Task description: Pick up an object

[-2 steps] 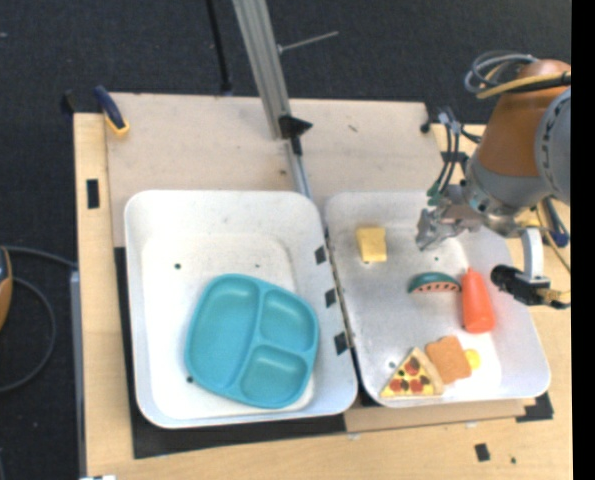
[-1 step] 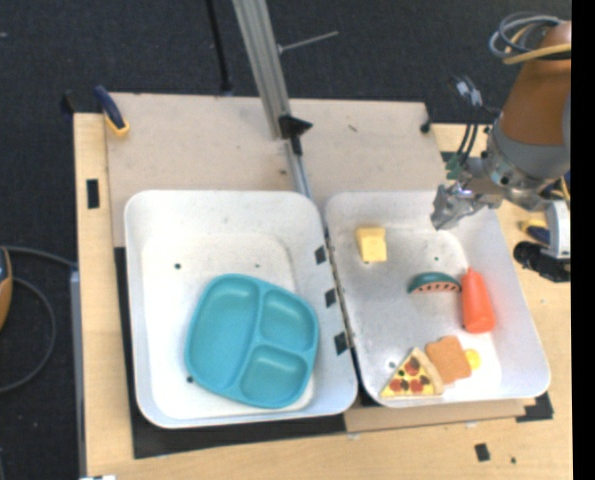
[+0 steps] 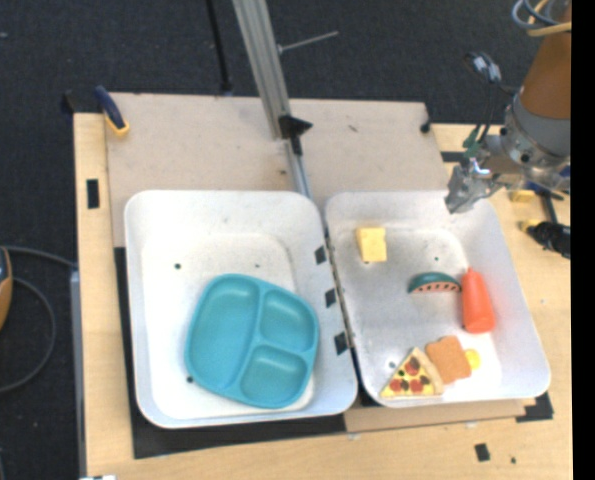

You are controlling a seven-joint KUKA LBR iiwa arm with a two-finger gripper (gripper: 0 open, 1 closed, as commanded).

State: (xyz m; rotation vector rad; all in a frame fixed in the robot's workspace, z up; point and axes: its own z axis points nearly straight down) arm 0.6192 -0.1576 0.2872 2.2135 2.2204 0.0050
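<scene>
Gripper (image 3: 460,194) of mine hovers at upper right, fingers' spread I cannot tell; yellow block (image 3: 372,245), watermelon slice (image 3: 435,285), orange carrot (image 3: 477,302), pizza slice (image 3: 413,377) crowd below.

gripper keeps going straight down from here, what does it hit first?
Most likely bare floor in the top right corner of the right bin, under the gripper. The toys lie lower in the picture; depth is unclear.

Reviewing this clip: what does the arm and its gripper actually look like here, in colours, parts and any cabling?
The arm enters at the upper right with an orange-brown segment above a grey, ring-shaped wrist. Below that sits a metallic grey gripper over the top edge of the right bin. Pale looped cables show above the orange section, and dark wires run beside the wrist.
</scene>
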